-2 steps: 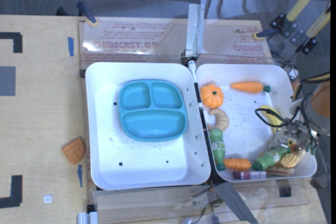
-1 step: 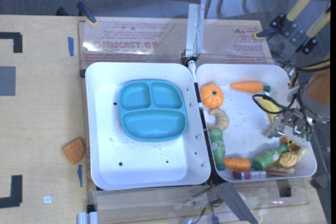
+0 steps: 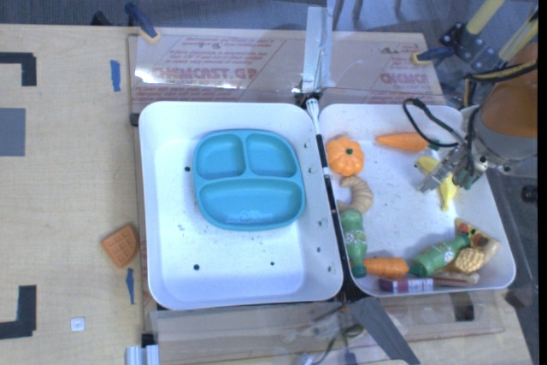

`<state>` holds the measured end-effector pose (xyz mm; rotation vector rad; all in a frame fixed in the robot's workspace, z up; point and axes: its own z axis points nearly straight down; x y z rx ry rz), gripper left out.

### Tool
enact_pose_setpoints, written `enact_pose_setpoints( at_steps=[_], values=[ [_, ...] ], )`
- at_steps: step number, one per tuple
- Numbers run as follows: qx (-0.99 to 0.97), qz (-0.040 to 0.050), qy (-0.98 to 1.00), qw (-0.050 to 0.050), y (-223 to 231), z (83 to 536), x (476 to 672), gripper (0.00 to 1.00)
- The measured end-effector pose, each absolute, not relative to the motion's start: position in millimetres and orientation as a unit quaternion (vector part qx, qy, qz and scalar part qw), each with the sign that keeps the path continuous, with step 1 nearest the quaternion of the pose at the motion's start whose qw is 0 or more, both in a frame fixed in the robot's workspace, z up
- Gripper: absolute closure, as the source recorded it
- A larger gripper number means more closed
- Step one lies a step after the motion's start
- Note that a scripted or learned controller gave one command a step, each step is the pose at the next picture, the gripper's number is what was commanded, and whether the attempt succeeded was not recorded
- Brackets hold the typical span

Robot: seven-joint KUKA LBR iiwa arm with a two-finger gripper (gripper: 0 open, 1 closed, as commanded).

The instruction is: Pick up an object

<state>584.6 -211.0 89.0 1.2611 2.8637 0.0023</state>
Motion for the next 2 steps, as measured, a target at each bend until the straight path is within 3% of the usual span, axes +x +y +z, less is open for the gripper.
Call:
enact_pose_setpoints(
  at_steps=[1,2],
  values=[
    [0.401,0.0003,0.916,0.011,-210.8,101.5,587.0,1.0],
    [0.47,0.0039,0.883,0.008,-123.2,255.4,593.6,1.0]
  ],
)
